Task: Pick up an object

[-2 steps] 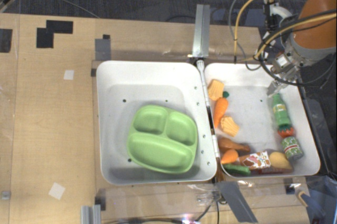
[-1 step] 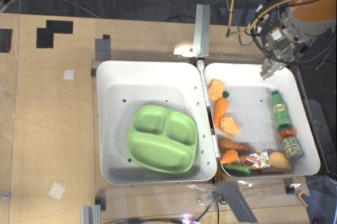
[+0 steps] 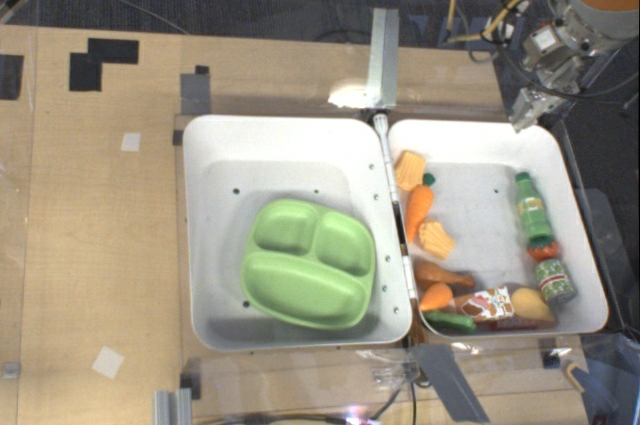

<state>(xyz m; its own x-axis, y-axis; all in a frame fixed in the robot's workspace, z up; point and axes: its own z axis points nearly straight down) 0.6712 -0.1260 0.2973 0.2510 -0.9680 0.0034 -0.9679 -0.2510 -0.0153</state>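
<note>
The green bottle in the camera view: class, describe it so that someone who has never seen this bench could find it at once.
Start at the right-hand white bin, the one crowded with toy food. Follow its right wall to the green bottle, lying lengthwise beside that wall with its cap towards the far end. It is the largest all-green item there; the small jar just below it has a red top.

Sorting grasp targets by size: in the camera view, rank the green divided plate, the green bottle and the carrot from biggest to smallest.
1. green divided plate, by far.
2. green bottle.
3. carrot, only slightly smaller than the bottle, so that order is unsure.
</note>
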